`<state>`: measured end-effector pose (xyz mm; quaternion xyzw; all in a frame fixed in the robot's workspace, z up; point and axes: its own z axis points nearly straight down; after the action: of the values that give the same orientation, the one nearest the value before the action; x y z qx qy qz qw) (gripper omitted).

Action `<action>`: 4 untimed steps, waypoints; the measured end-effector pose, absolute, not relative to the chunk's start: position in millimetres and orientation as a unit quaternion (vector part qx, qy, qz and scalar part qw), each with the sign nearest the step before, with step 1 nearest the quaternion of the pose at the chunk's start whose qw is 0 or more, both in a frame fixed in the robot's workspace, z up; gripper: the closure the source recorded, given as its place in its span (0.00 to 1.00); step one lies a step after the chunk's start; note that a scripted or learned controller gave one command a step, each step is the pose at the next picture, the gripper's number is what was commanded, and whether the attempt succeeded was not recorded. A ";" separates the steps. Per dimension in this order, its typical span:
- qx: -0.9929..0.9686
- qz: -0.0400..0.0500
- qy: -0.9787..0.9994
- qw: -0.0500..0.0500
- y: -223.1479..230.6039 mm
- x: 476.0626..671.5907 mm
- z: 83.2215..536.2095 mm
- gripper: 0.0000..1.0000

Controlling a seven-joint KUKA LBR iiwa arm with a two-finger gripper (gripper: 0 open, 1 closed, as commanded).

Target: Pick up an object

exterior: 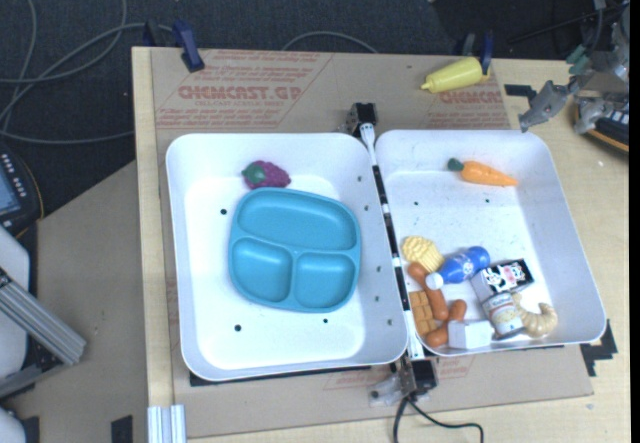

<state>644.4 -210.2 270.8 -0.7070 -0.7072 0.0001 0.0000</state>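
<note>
The right bin [560,201] holds an orange carrot [483,172] near its back wall. At its front lies a cluster: a yellow ridged piece [422,252], a blue bottle [462,265], a black-and-white carton [508,276], a tin can [502,313], a beige pastry [541,319] and orange sausages [432,309]. The left bin [195,231] carries a blue divided plate [294,248] and a purple grape bunch [265,173]. My gripper [541,104] hangs beyond the right bin's back right corner, above the bench and apart from every object.
A yellow toy [452,77] lies on the cardboard bench top [250,86] behind the right bin. Blue clamps [186,44] hold the board's back edge. Cables run over the dark floor at the left. Grey arm parts [605,61] crowd the upper right.
</note>
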 end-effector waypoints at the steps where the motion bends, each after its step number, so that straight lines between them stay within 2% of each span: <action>1: -0.707 0.003 -0.707 0.006 -222.8 651.2 119.3 0.00; 2: -0.705 0.000 -0.709 0.002 -170.0 666.8 101.1 0.00; 3: -0.706 0.000 -0.708 -0.001 -173.5 667.5 114.4 1.00; 4: -0.706 0.000 -0.708 0.000 -173.5 667.2 113.7 0.00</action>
<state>667.2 -173.5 113.7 -0.7060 -0.7082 0.0003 -0.0004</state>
